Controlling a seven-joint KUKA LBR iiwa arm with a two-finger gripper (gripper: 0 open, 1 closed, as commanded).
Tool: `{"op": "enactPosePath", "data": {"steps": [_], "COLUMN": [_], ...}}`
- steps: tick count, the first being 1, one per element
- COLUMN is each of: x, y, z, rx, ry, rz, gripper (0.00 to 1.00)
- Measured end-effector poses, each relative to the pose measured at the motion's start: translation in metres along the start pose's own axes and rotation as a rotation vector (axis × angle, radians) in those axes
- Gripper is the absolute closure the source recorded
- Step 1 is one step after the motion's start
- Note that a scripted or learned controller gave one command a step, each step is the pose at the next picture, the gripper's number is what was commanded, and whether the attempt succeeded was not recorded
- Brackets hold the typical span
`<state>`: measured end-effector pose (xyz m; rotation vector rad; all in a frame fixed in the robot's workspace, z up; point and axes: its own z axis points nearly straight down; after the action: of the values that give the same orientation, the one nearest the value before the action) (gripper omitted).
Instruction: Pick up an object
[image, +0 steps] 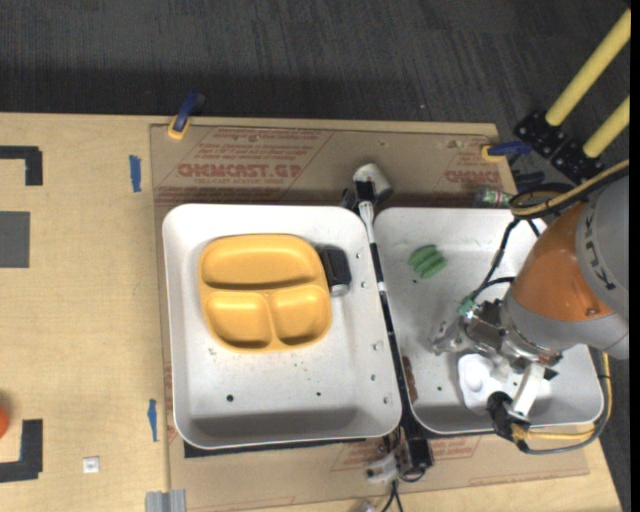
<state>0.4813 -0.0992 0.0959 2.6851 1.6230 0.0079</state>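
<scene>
While the grey arm with its orange band (560, 280) reaches in from the right, the claw (455, 335) sits low over the right bin (580, 400), roughly mid-bin. Cannot tell whether the claw is wide or narrow; the wrist and cables hide that. Nothing is visibly held.

Candidate objects: a small green ridged piece (427, 261) lies on the bin floor up-screen and slightly left of the claw, apart from it, not touching. A white rounded object (478, 378) lies just down-screen and slightly right of the claw, close under the wrist, partly covered by arm hardware; contact cannot be judged.

Containers: the right bin holds the green piece, the white object and the claw. The left bin (190, 400), well to the left of the claw, holds a yellow three-compartment tray (265, 290) in its upper half, open side up. A small dark object (335, 268) sits touching the tray's right edge, between the tray and the divider between the bins. The lower part of the left bin floor shows a few dark specks.

Around: both bins rest on a cardboard sheet (250, 160) with red print, on a wooden bench (80, 300). A blue-and-yellow clamp (183, 115) grips the sheet's far left corner. Two yellow poles (600, 60) stand far up-right of the claw. Black cables (520, 220) loop off the arm, crossing above the right bin's upper right part. Blue tape marks (135, 172) and black tape marks (25, 165) sit far left on the bench.
</scene>
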Motion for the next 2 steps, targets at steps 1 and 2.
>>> {"op": "enactPosePath", "data": {"steps": [1, 2], "x": [0.003, 0.010], "y": [0.015, 0.032], "z": [0.009, 0.011], "rx": [0.005, 0.006], "ry": [-0.002, -0.001], "rz": [-0.274, -0.286], "gripper": [0.00, 0.00]}}
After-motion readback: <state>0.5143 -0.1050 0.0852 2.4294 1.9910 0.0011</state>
